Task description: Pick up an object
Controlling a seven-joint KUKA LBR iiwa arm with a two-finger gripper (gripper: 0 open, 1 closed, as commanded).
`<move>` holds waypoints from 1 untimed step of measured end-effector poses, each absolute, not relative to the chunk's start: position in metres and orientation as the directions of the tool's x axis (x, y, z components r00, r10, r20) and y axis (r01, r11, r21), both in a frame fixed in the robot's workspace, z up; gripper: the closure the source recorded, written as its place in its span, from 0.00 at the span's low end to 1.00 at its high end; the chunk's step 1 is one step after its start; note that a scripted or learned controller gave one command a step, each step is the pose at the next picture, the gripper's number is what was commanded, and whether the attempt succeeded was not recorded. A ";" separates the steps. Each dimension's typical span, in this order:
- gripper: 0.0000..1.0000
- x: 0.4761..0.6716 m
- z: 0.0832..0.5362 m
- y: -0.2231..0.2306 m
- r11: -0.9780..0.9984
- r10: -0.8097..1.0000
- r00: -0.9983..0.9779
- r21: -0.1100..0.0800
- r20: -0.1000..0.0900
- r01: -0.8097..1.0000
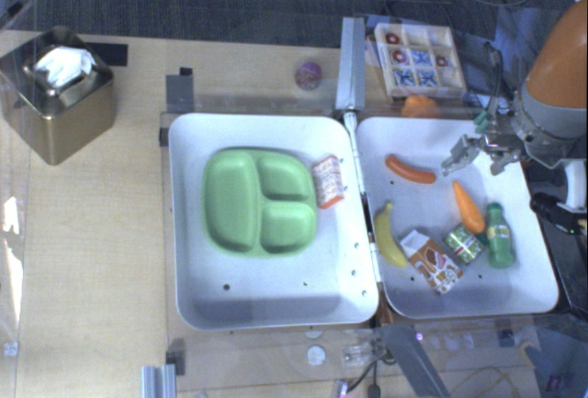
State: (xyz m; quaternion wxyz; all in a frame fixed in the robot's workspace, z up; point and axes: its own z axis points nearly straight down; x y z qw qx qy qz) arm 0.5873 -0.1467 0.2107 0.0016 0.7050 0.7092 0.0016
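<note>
The right bin (542, 295) holds a red sausage (411, 170), an orange carrot (468, 207), a green bottle (499, 236), a small green can (464, 245), a yellow banana (390, 237) and a patterned small box (434, 262). My gripper (478, 155) hangs over the bin's upper right part, above the carrot and to the right of the sausage. Its fingers are spread open with nothing between them. In the left bin (266, 304) lie a green divided plate (260, 201) and a red-and-white snack packet (328, 182) by the right wall.
Behind the right bin a tic-tac-toe board (415, 59) and an orange object (418, 105) rest. A purple ball (309, 74) lies behind the left bin. A gold box (60, 102) with white paper stands at the far left. A metal divider (347, 65) rises between the bins.
</note>
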 end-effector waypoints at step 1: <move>0.00 0.610 0.097 -0.169 0.114 0.993 -0.114 0.008 -0.002 0.993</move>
